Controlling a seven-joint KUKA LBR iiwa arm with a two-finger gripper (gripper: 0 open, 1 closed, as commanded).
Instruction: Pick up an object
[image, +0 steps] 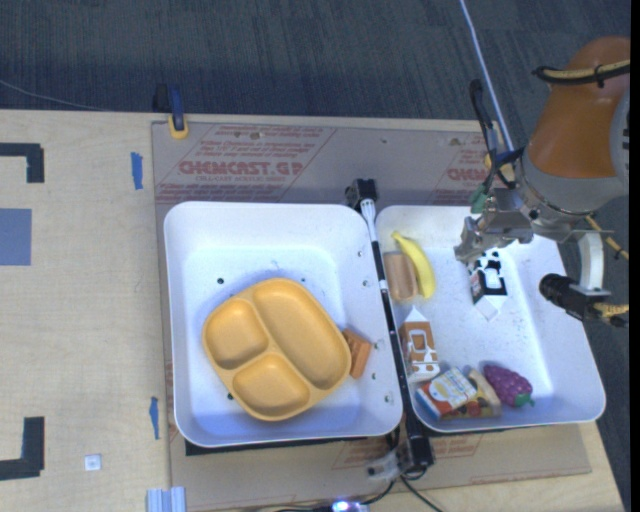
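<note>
Pincer (489, 272) fingertips indistinct above right bin (560, 395)

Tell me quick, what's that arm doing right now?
Tool hovering in right bin, nothing seen held. Banana to its left, grapes nearer the front. Yellow tray in left bin.

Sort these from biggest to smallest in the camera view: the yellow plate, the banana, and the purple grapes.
1. Yellow plate, by far the biggest.
2. Banana.
3. Purple grapes, a little smaller than the banana.
</note>
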